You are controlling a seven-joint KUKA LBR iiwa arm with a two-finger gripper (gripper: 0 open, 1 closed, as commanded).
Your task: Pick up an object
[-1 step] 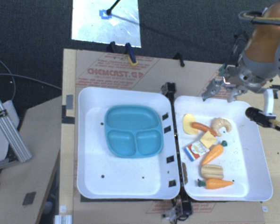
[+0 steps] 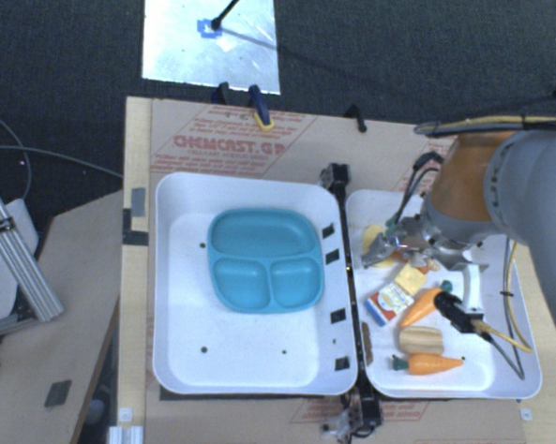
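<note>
My gripper (image 2: 396,246) hangs low over the far left part of the right bin (image 2: 508,369), below the grey arm with its orange band. A yellow object (image 2: 375,239) lies just left of it, partly hidden by the gripper. Right under it sits a pale yellow wedge (image 2: 407,279). Nearer the front lie an orange carrot (image 2: 420,308), a small red, white and blue box (image 2: 382,303), a tan bread-like piece (image 2: 419,340) and a second carrot (image 2: 435,365) with a green end.
The left bin (image 2: 178,346) holds a blue divided plate (image 2: 264,260). A black divider with clips (image 2: 343,267) runs between the bins. The arm covers the right bin's far right corner.
</note>
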